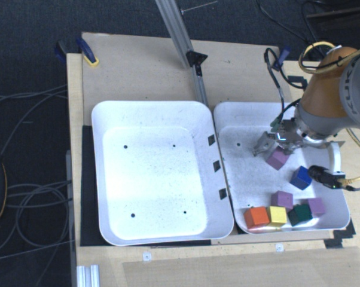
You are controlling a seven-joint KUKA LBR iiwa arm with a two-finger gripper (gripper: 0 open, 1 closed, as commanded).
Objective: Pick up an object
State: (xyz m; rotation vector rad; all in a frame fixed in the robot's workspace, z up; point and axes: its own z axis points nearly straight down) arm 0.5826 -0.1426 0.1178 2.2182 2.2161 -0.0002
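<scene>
A small light-purple cube point(277, 158) lies on the floor of the right-hand shallow white bin point(240, 166), in its upper middle part. The gripper point(274, 145) hangs directly over it, touching or nearly touching its top edge; the cube's upper side is partly hidden by the gripper's metal parts. Whether the gripper is spread or pinching the cube cannot be told, since the wrist covers that spot.

Just to the lower right of the cube sits a small blue cube point(301, 177), apart from it. Along the bin's near wall lies a row of blocks: an orange block point(257, 216), a yellow cube point(278, 215), a dark green block point(299, 214), with a second purple cube point(282, 198) behind the yellow one and a third purple block point(316, 205) at the right end. These touch or nearly touch one another; exact edges are hard to make out.

The grey arm with its orange band point(323, 94) comes in from the right, cut off at the frame's edge.

The left-hand white bin point(108, 124) sits beside the right one on the pale wooden counter point(144, 64). A slanted grey metal pole point(177, 28) crosses the counter's far side.
</scene>
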